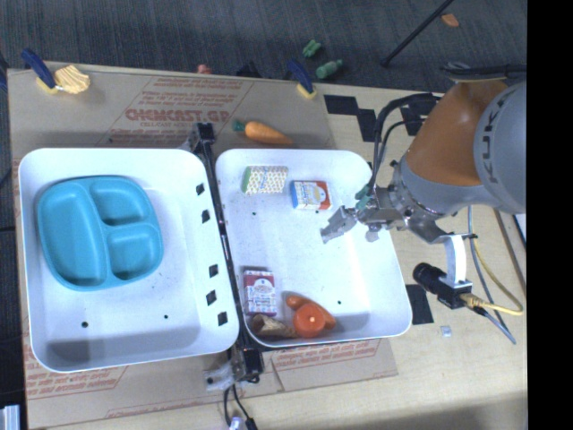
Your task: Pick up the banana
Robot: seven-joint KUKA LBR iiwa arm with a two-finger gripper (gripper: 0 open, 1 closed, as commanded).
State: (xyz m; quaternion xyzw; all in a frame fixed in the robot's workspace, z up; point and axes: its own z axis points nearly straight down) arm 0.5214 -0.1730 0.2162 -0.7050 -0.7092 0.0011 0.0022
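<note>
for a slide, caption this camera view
Gripper poised over the right bin; blue tray in the left bin.

A robot lab or test cell, not a home: two shallow white bins (pixel 107 267) sit side by side on a cardboard sheet (pixel 179 106) printed with red lettering, clipped down by blue clamps (pixel 300 76) behind the bins. Right of the bins, loose cables (pixel 492 285) trail across a pale bench (pixel 466 365); behind the cardboard lies dark grey carpet (pixel 134 16), with a tripod leg (pixel 430 16)
</note>
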